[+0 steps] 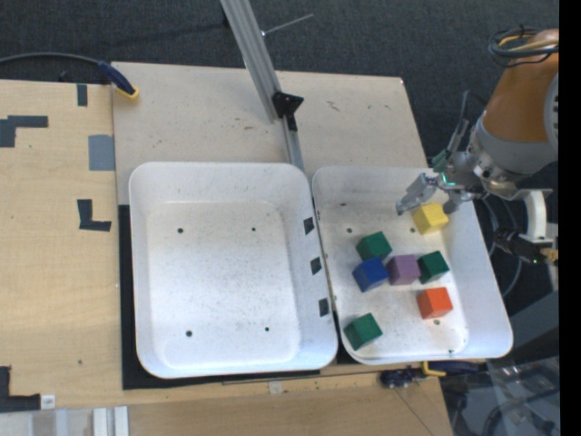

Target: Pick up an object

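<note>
My gripper (428, 198) hangs over the upper right part of the right bin (472, 334), at the end of the grey arm with the orange band (522, 75). A yellow cube (431, 218) lies directly below it, touching or nearly touching the gripper's tip. Whether the cube is gripped is unclear from this angle. Lower in the same bin sit a green cube (373, 245), a blue cube (369, 273), a purple cube (403, 268), a dark green cube (433, 264), an orange cube (435, 302) and another green cube (363, 330).
The left bin (145, 271) stands beside the right one, their rims meeting at the middle. A slanted metal bar (254, 48) runs down to a black clamp above the bins. Cables hang at the arm's right side.
</note>
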### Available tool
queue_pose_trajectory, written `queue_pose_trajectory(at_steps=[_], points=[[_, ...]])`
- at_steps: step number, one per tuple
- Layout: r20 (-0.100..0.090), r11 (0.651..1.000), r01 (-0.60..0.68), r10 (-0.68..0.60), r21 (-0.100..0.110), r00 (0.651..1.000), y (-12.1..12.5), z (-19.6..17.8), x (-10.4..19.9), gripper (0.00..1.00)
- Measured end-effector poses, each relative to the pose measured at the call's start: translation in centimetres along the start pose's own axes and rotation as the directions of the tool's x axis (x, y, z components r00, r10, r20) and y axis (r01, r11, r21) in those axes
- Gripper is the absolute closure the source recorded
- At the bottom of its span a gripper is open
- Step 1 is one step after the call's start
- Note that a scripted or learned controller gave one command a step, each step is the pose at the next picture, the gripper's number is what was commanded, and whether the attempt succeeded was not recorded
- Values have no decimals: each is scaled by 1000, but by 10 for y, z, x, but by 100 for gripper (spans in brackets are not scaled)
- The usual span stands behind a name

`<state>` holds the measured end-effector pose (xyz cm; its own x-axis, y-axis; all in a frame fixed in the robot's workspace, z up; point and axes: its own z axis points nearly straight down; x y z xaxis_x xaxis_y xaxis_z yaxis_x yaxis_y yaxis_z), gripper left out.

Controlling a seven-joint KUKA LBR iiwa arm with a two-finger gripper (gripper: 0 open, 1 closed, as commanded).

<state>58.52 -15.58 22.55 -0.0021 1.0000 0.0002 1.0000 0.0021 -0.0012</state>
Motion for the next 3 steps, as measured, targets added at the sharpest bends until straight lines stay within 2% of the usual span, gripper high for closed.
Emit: queue_pose_trajectory(at_steps=[2,3], points=[[0,1000,-1,1,4,1000,9,96,-2,0],[2,1000,2,-2,-17,1000,15,129,0,0]])
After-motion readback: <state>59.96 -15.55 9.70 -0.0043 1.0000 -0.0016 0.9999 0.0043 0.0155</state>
